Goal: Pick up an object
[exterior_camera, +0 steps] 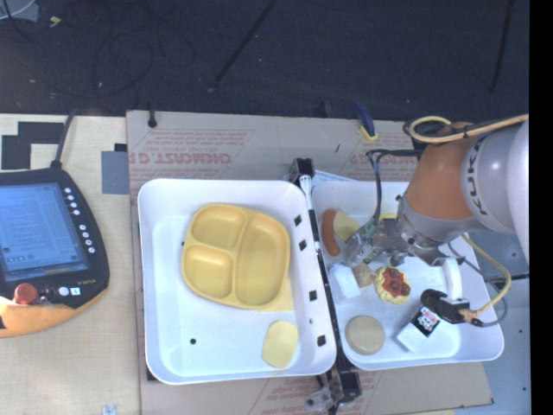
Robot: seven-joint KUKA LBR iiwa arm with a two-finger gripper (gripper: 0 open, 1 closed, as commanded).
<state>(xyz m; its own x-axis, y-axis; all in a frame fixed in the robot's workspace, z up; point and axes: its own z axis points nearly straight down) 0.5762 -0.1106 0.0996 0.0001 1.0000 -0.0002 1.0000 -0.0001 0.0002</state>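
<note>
Hovering low in the right white bin (484, 340), the tool (373, 251), grip state unclear, sits beside a small red-and-yellow toy (394, 285), probably light and rigid, best pinched across its sides.
</note>
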